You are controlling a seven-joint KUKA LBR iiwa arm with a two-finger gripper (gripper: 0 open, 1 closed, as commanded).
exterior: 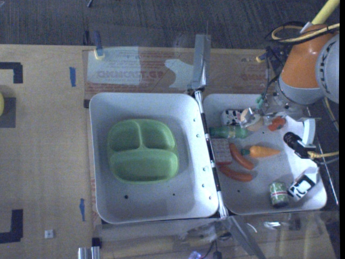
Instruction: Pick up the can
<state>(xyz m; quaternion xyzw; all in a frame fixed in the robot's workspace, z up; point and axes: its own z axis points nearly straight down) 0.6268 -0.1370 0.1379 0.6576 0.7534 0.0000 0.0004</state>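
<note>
Two shallow white bins sat side by side on the wooden worktop (43,161). The left bin (102,198) held one green divided plastic plate (143,150). The right bin (318,198) held one small green metal can (278,193) near its front edge, a toy carrot (264,151), two red sausages (241,156) and a green bottle (229,132). The arm's hand (253,115) hung over the back of the right bin, well apart from the can; its grip could not be made out.
</note>
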